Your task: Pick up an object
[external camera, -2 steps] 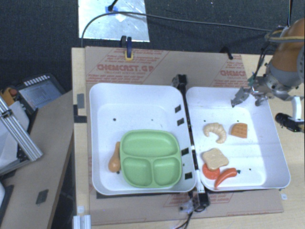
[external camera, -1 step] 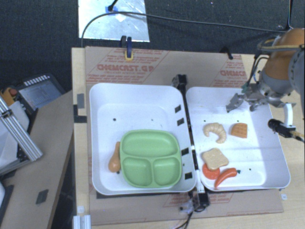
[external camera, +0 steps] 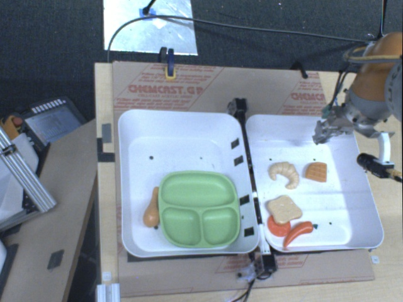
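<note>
Gripper (external camera: 322, 133) is hanging over the far part of the right bin (external camera: 359, 231), nothing seen btwn it & the floor; open or shut, can't tell. Croissant (external camera: 285, 172) is lying mid-bin, curved, long axis running left-far to right-near. Orange wedge (external camera: 316, 172) is sitting just beside it; toast (external camera: 284, 208) & red pepper (external camera: 298, 231) nearer. Cardboard (external camera: 164, 88) is reading "CHEMCAST GP".
</note>
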Available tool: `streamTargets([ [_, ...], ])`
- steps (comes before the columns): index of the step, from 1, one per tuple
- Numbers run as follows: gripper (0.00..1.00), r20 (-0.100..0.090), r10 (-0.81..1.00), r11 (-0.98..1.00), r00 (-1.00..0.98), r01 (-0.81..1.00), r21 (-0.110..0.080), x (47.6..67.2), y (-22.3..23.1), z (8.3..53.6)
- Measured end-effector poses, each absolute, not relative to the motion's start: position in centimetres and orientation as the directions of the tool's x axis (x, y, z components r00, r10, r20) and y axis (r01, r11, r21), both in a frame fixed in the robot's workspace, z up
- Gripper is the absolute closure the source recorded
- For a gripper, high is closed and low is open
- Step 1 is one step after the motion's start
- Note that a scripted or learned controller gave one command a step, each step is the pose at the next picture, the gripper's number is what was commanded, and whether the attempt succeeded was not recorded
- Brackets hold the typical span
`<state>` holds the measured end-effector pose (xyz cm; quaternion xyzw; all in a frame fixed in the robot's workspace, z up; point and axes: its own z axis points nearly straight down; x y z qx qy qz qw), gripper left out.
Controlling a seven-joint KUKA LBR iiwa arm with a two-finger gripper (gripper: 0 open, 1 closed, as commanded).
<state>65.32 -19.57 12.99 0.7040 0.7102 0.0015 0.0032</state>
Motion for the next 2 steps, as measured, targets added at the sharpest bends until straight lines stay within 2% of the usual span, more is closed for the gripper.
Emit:
streamTargets([
  [2,1.0,-0.002,1.0,0.006,-0.006,1.0,0.008,65.9,-20.0,24.6],
])
